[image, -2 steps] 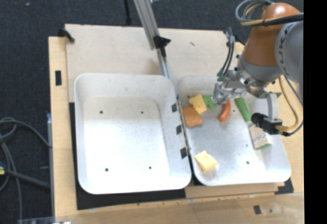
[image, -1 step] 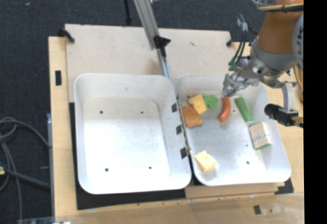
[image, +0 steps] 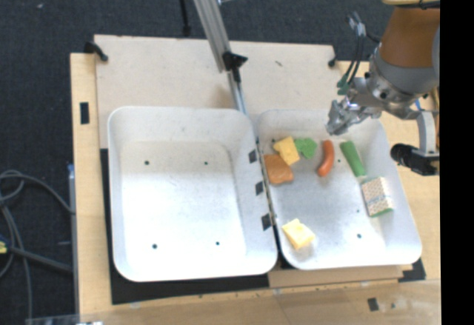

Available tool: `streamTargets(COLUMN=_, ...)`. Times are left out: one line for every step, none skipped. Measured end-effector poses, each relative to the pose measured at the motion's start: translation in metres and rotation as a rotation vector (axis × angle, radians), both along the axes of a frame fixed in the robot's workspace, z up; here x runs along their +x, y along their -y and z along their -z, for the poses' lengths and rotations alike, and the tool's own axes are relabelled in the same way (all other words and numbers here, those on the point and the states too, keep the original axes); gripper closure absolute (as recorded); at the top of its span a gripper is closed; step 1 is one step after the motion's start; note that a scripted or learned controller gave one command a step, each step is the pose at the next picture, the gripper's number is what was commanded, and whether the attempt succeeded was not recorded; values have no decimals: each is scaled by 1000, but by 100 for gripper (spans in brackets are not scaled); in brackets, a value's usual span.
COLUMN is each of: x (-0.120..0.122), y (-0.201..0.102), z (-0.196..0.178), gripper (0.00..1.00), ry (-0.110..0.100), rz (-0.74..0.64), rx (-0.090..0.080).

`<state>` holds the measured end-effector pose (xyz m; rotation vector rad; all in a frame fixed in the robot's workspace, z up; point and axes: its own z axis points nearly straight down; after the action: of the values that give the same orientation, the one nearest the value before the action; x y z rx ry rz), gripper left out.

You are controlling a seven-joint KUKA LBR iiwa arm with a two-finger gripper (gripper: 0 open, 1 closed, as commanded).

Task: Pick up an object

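Everything to grab sits in the right bin [image: 400, 238]; I'd go straight down on one loose piece, not the clump. Count, near to far: one pale yellow block [image: 298, 233], one speckled sponge [image: 377, 195], one brown chunk [image: 278, 169], one red sausage [image: 326, 158], one green stick [image: 353, 157], one yellow wedge [image: 286, 149], one green lump [image: 306, 147]; seven total. The tool [image: 342, 119] hangs at the far rim; can't tell its state. Left bin [image: 122, 190], two bins on the table [image: 163, 72].

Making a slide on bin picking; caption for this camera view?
KUKA arm's gripper hovers over the right bin, above an orange carrot-like piece among scattered objects.
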<state>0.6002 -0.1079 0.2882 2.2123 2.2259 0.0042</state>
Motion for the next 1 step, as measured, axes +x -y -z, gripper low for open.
streamTargets(x=4, y=-45, z=17, gripper=100, ry=-4, rz=1, rx=-1)
